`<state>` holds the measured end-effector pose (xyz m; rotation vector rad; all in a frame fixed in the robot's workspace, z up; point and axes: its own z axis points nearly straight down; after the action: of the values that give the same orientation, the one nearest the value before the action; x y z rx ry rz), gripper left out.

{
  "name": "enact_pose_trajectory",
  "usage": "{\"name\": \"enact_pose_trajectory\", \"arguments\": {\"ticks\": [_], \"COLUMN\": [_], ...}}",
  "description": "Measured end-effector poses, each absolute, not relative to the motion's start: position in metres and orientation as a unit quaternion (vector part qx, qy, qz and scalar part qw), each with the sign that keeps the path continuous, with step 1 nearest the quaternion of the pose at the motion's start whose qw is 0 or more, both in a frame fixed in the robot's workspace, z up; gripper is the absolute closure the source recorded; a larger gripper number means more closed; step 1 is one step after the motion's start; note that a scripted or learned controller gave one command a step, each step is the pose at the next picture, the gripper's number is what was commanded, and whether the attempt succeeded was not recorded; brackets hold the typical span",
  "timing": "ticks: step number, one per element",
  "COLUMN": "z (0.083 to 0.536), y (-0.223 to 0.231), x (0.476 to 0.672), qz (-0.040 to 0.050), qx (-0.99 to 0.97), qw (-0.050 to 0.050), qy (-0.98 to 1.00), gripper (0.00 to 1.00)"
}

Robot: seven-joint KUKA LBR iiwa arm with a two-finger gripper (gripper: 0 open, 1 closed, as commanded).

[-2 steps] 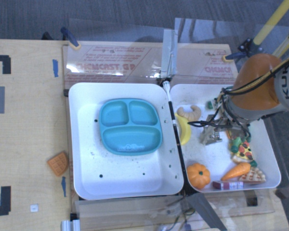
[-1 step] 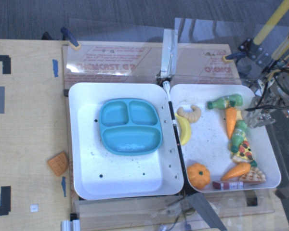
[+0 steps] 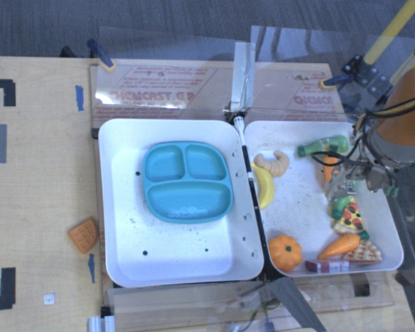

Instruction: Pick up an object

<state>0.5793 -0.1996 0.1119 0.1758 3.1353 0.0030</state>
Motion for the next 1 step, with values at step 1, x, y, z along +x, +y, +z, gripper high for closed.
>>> {"name": "enact_pose_trajectory", "arguments": {"ticks": [1], "z": [0.1875], "y": [-0.1283], "x": [0.5646], "qz": [0.0006], "qx": [0.225], "qw": [0.005], "qy": [0.974], "gripper": [1.00]}}
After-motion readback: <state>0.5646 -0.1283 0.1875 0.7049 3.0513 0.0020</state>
